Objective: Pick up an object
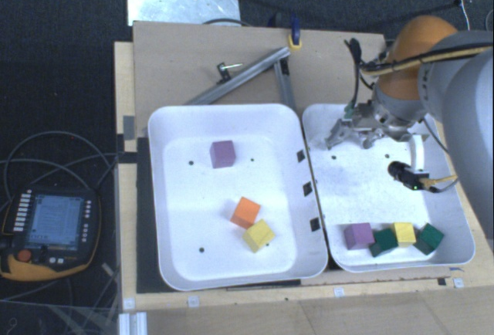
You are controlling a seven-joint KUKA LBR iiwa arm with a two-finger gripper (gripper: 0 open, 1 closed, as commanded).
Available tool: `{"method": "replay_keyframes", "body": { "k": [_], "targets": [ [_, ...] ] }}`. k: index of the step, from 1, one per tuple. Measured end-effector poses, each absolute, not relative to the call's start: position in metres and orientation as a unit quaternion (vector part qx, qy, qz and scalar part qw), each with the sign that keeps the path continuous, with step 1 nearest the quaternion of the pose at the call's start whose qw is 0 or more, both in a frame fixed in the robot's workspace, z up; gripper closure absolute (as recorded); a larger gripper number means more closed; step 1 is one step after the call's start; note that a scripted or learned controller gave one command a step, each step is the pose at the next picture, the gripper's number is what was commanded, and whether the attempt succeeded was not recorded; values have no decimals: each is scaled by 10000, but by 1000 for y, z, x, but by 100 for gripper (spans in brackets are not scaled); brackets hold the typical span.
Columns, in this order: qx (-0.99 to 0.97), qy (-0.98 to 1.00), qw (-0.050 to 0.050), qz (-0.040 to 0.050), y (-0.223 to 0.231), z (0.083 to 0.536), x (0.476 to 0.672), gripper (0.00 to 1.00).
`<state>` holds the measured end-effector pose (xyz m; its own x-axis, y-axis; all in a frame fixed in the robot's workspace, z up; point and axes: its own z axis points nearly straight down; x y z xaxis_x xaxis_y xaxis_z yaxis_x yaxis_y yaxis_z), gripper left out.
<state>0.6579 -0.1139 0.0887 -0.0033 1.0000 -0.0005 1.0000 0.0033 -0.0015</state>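
In the left bin (pixel 166 171) lie a purple cube (pixel 222 153), an orange cube (pixel 245 211) and a yellow cube (pixel 258 235) touching the orange one. Along the front wall of the right bin (pixel 455 241) sit a purple cube (pixel 358 235), a dark green cube (pixel 382 241), a small yellow cube (pixel 404 232) and another green cube (pixel 429 237). My gripper (pixel 353 139) hangs over the back left part of the right bin, far from those cubes. Its metal fingers (pixel 336 136) are spread open with nothing between them.
The grey arm with its orange band (pixel 417 36) covers the back right corner of the right bin. A black cable end (pixel 403 172) hangs over that bin's middle. A metal bar (pixel 239 79) lies on the board behind the left bin.
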Motion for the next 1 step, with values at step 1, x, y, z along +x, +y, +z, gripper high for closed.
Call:
{"method": "replay_keyframes", "body": {
  "k": [1],
  "targets": [
    [-7051, -7091, -20, -13, -114, 103, 660, 100]
  ]
}}
